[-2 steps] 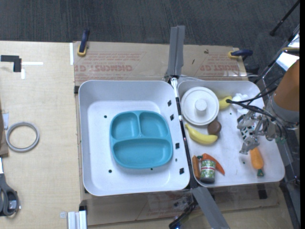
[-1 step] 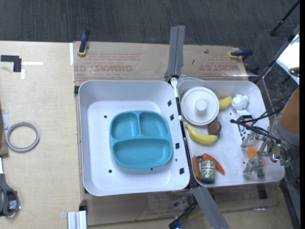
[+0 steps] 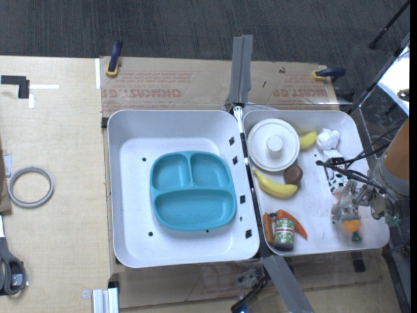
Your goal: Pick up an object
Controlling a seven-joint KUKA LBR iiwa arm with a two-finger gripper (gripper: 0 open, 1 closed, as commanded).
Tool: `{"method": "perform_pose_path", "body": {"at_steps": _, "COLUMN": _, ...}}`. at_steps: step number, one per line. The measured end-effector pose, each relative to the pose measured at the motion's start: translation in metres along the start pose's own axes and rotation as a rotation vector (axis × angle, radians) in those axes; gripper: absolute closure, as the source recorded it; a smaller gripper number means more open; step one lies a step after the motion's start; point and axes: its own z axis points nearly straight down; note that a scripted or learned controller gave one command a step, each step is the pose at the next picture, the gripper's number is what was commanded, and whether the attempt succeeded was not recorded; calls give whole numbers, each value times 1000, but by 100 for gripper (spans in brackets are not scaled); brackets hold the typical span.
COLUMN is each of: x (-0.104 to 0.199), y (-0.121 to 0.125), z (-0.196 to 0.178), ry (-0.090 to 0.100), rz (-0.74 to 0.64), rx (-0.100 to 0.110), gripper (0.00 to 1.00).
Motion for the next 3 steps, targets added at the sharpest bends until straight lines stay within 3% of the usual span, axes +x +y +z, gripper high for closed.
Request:
{"method": "perform_pose_path", "body": {"at_steps": 1, "x": -43, "y": 11, "z": 9, "ry": 0, "rz": -408, "rx": -3, "gripper": 100}}
{"method": "perform_pose_path", "body": {"at_steps": 2, "x": -43, "y": 10, "z": 9, "ry": 0, "rz": -407, "rx": -3, "gripper": 0}}
{"method": "perform_pose_path", "body": {"at_steps": 3, "x": -45, "y": 11, "z": -1, "ry": -5, "rz": -406, "rx": -3, "gripper": 100}}
